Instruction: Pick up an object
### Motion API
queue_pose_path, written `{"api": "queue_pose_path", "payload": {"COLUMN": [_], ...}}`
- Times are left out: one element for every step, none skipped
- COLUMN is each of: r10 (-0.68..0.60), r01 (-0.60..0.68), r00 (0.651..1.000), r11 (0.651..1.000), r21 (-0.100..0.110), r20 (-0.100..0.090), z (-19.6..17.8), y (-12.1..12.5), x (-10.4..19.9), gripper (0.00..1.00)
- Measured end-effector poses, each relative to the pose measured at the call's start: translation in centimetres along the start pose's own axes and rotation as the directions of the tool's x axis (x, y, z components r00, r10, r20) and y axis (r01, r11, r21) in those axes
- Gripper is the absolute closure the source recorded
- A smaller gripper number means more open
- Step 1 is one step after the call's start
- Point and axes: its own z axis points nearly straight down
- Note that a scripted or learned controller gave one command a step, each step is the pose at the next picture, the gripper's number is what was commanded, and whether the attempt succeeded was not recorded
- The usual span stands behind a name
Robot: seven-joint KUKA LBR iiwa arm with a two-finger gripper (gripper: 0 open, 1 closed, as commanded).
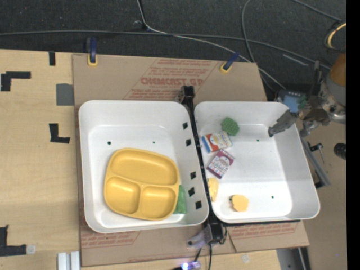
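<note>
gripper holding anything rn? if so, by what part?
Nothing held. The gripper hangs at the right bin's far right edge, with nothing between its fingers, apart from the packets and green piece.

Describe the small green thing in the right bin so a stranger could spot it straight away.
Start at the right bin, the one without the yellow divided tray. Look to its far left corner, near the wall between the two bins. The green object lies there, just above the red, white and blue packet; it is the only green, rounded, bumpy item in that bin.

Red "CHEMCAST GP" print on the cardboard sheet [169,80]
</note>
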Motion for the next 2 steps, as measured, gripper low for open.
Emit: {"api": "queue_pose_path", "payload": {"r10": [-0.004, -0.004], "r01": [0.004, 0.004], "r00": [1.0, 1.0], "r11": [1.0, 1.0], "r21": [-0.013, -0.012], "r20": [0.003, 0.004], "z": [-0.8, 4.2], "y": [0.2, 0.8], "x": [0.1, -0.7], "gripper": [0.0, 0.0]}}
